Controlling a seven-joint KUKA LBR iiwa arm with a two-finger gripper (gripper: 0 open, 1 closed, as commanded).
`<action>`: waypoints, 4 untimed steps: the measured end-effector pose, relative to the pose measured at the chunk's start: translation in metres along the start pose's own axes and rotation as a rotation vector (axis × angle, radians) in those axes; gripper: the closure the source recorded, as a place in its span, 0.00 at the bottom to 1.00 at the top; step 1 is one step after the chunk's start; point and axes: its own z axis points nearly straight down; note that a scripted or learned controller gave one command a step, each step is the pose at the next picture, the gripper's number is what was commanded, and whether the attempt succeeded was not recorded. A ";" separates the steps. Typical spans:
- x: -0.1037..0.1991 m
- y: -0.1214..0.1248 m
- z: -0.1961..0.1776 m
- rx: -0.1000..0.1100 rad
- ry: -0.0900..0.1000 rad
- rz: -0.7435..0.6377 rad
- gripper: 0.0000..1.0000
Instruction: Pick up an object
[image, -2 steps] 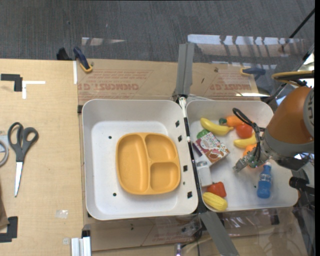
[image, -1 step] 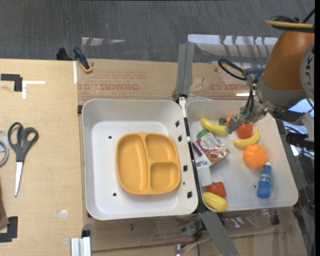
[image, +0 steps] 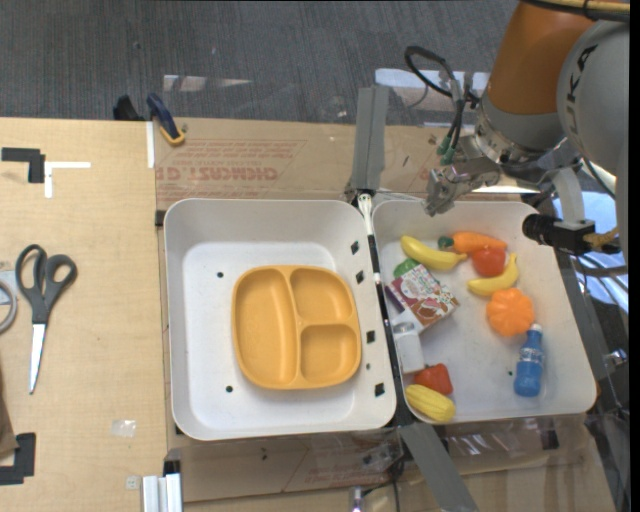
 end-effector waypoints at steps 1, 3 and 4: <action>-0.067 -0.023 -0.102 -0.001 0.000 -0.160 1.00; -0.056 -0.076 0.158 -0.029 -0.015 -0.441 1.00; -0.062 -0.057 0.167 -0.030 -0.008 -0.179 1.00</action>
